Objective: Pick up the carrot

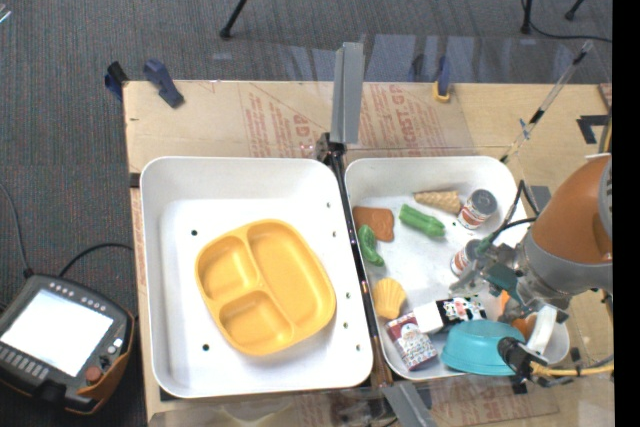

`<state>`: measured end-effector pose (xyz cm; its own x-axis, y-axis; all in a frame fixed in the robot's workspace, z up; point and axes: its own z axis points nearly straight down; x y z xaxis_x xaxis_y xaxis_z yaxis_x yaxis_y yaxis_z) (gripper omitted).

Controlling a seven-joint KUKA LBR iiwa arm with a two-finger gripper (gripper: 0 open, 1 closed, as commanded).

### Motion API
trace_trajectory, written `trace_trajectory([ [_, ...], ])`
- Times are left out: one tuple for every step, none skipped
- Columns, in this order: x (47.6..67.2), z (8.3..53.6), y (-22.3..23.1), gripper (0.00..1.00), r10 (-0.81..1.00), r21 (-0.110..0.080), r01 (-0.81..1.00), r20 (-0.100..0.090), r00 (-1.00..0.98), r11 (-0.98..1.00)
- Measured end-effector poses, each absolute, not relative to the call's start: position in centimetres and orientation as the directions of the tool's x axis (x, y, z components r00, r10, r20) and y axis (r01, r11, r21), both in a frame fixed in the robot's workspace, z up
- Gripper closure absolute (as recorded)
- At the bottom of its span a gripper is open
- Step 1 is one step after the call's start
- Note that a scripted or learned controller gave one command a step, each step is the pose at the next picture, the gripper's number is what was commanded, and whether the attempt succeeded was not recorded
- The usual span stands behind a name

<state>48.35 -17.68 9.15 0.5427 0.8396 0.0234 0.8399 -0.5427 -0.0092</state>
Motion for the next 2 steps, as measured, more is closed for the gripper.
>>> trace_trajectory([
  [48.3,10.0,-18.0,1.00,0.837,-0.006,0.838,0.016,0.546,-0.546],
  [48.5,15.8,-19.7,1.00,0.837,-0.001,0.837,0.001,0.547,-0.547],
])
